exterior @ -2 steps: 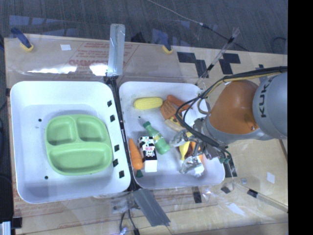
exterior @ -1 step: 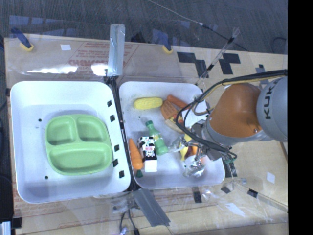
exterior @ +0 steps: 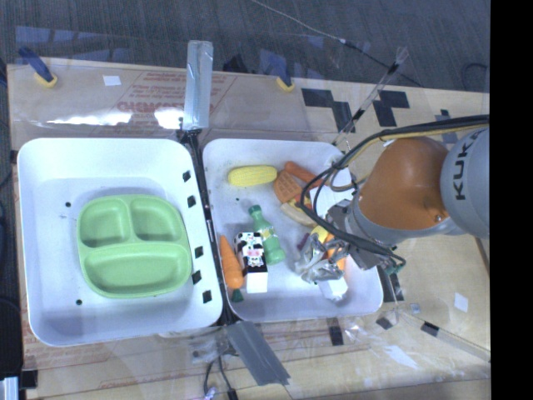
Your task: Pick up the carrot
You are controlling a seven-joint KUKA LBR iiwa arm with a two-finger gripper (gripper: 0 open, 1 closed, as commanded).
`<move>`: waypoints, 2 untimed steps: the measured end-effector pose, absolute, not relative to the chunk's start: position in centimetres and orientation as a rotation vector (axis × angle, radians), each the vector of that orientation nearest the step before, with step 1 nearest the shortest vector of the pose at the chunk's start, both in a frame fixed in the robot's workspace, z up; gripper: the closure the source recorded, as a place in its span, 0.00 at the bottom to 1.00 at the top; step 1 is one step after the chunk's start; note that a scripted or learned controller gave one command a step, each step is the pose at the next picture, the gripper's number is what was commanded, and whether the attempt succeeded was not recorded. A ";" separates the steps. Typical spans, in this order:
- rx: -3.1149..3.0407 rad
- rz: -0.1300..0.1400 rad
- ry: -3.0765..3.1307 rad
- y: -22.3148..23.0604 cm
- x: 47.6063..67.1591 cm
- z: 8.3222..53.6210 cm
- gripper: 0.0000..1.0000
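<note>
Looking down over the bench, I see the grey KUKA arm with its orange band (exterior: 404, 192) reaching in from the right across the right-hand shallow white plastic bin (exterior: 218, 158), while the left-hand white bin (exterior: 33, 223) carries a pale green three-part plastic tray (exterior: 132, 245). The arm's two-finger gripper (exterior: 321, 261) sits low at the right end of the right bin, over a tangle of small items, and I cannot tell how it is set or whether it has anything. The slim orange carrot (exterior: 231, 262) lies well apart from it, along the bin's left wall, just beside a black-and-white cow-patterned carton (exterior: 252, 259) and near a green plastic bottle (exterior: 266, 238); a yellow corn cob (exterior: 252, 175) lies farther up the bin. I'd judge the task is at the approach step, with the grasp not yet made. The next move calls for a shift leftward across the bin, then a descent close to the wall, with little room beside the carton. The carrot's long axis runs roughly up and down the picture, leaning slightly, its narrower end seeming to point toward the near edge.
</note>
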State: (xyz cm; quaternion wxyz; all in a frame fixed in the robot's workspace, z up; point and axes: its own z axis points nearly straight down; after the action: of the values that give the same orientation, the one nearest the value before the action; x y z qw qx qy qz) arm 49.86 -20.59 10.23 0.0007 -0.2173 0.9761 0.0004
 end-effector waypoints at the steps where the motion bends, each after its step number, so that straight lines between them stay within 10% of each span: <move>1: -0.684 0.002 3.065 -20.6 49.9 10.2 0.00; 2: -0.697 0.000 3.059 -20.3 50.1 11.3 1.00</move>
State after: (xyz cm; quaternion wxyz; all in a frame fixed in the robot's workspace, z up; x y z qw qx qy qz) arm 50.09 -20.33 11.27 0.0021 -0.2220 0.9750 0.0001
